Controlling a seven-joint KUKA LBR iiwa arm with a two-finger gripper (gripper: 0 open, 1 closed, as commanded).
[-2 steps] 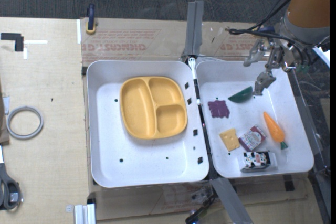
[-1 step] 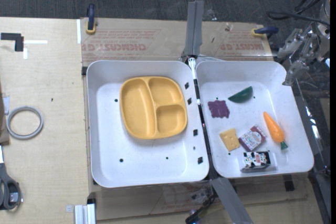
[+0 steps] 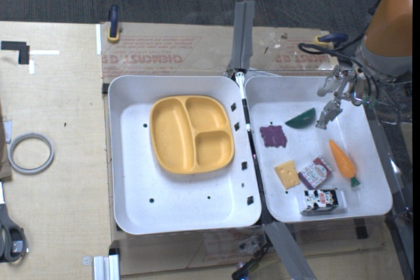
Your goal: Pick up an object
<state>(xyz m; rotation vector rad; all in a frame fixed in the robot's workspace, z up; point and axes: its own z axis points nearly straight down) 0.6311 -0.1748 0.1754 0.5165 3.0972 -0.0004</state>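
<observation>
Arm point(image 3: 392, 16): broad orange band, smooth and rounded, above grey wrist section. Yellow-and-black cable loops over top of band, dark cable runs out to side by wrist. End effector point(image 3: 330, 113): bare silvery metal, small brackets and linkages, slim pale fingers.

Robotics lab: plywood bench point(image 3: 52, 101), twin white bins point(image 3: 125, 160), tape roll point(image 3: 29, 153).
</observation>
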